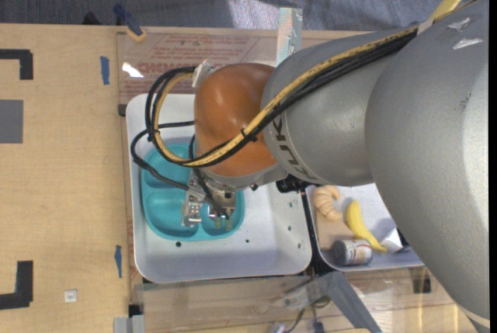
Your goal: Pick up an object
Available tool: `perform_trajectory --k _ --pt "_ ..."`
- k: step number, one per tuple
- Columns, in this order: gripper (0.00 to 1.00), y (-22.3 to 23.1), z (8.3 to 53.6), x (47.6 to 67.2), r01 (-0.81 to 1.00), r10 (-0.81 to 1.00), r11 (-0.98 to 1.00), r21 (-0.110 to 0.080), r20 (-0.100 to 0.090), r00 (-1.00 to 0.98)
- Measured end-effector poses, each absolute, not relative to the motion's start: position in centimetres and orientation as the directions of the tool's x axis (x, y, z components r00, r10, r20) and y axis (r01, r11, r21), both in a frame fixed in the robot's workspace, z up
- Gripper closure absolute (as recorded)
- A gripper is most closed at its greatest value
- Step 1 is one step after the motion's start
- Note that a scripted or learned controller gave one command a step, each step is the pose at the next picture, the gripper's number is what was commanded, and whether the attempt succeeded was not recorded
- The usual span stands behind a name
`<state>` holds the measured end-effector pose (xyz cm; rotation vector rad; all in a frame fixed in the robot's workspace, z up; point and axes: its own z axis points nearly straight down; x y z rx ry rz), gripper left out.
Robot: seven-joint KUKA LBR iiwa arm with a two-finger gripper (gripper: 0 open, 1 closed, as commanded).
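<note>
Seen from above at a slant: two shallow white bins side by side on a tan bench. Filling the right and centre of the frame, a thick grey arm (365,114) with an orange band (229,122) above the wrist, trailing black and yellow cables. Reaching down into the left bin (264,258), in the lower centre of the frame, a small metal gripper (203,216). Directly beneath it, a teal dish (159,203), a shallow divided tray lying flat against the bin floor, long axis running roughly up and down the frame. Gripper tips poised at the dish's lower right part, apparently touching or just above its surface; contact impossible to confirm. Spacing between the tips likewise impossible to judge, blurred and partly hidden under the wrist. No object visibly lifted. In the right bin (371,265), lower right of the frame and well apart from the gripper: a yellow banana (361,224), a pale croissant-like item (326,202) and a small can (351,251). Likeliest target by position: the teal dish, straight below.
</note>
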<state>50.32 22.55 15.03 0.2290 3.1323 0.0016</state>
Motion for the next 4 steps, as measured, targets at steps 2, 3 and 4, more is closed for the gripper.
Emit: perform_trajectory --k 2,3,4 --pt "1.00 22.5 20.3 57.1 0.703 0.703 0.711 0.007 -0.004 -0.711" --pt "1.00 22.2 19.4 47.9 0.389 0.389 0.921 0.001 0.000 -0.921" --pt "1.00 22.5 15.0 47.8 0.679 0.679 0.734 -0.003 0.002 -0.734"
